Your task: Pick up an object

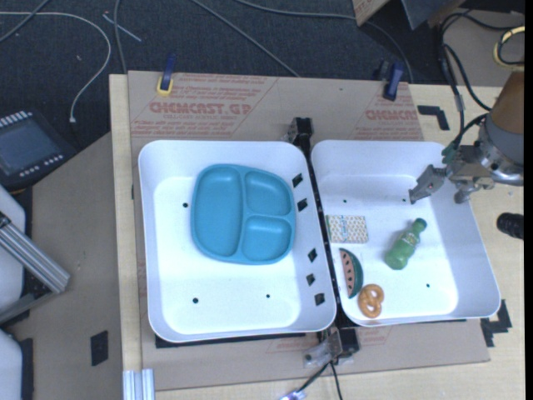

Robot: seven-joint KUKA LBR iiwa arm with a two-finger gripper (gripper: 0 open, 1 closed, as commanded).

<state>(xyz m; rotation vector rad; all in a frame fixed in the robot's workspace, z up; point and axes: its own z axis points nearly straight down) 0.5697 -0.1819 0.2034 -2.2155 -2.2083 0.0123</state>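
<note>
- Green bottle is your likeliest pick: it lies tilted on the floor of the right bin, near the middle, clear of everything else.
- Your other choices sit further left in that bin: a patterned square packet, a watermelon slice hard by the divider, and a pretzel just beside the slice.
- The gripper hangs above the bin's upper right, fingers spread and released, nothing between them.
- You're at the approach step, by the look of it; no grasp made yet.
- Next you'd need to bring it towards the bottle, line the fingers across its narrow body, then descend and close.
- The left bin carries a blue divided plate, well apart from the action.
</note>
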